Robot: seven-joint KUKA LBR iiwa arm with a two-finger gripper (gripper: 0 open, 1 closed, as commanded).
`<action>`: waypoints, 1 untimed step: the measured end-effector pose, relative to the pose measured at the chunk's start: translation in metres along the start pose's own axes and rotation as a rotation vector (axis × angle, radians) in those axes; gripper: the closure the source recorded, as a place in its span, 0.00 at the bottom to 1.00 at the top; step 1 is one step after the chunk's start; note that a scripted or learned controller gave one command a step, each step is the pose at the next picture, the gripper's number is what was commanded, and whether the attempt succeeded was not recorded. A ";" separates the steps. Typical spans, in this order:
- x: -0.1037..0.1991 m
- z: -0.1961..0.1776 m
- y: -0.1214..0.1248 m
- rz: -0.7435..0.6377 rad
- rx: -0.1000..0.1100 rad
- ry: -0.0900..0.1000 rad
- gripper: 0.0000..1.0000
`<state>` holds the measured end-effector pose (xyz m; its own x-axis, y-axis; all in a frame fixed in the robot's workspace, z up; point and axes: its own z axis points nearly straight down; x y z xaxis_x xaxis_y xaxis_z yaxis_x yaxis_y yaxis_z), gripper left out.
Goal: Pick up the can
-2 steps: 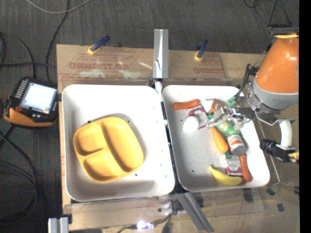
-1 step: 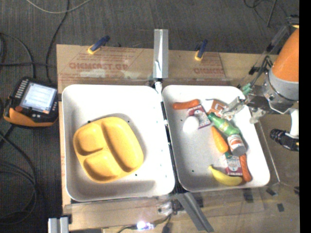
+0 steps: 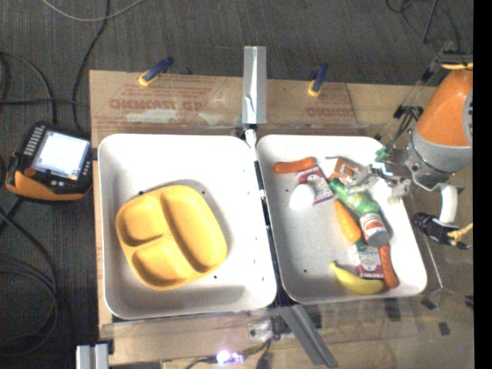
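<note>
The can (image 3: pixel 374 227), silver with a red label, lies in the right bin (image 3: pixel 307 244) toward its right side. It sits between an orange carrot (image 3: pixel 347 221) on its left and the bin's right wall. A green bottle (image 3: pixel 357 200) touches the can's upper end. My gripper (image 3: pixel 379 175) hangs over the bin's upper right corner, just above and beyond the bottle and a short way up from the can. The grey arm with its orange band (image 3: pixel 453 114) reaches in from the right.
The right bin also holds a sausage (image 3: pixel 296 165), a small packet (image 3: pixel 317 184), a white egg (image 3: pixel 301 198), a banana (image 3: pixel 357 279), a red packet (image 3: pixel 369 260) and another sausage (image 3: pixel 387 266). A yellow divided plate (image 3: pixel 171 235) lies in the left bin (image 3: pixel 123 160). A pendant (image 3: pixel 52 160) rests off the bench at left.
</note>
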<state>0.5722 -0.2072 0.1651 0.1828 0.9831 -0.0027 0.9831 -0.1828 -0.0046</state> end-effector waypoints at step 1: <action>0.012 0.071 0.051 -0.049 -0.006 0.001 0.00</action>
<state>0.6238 -0.2044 0.0943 0.1347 0.9909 -0.0017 0.9909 -0.1347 0.0010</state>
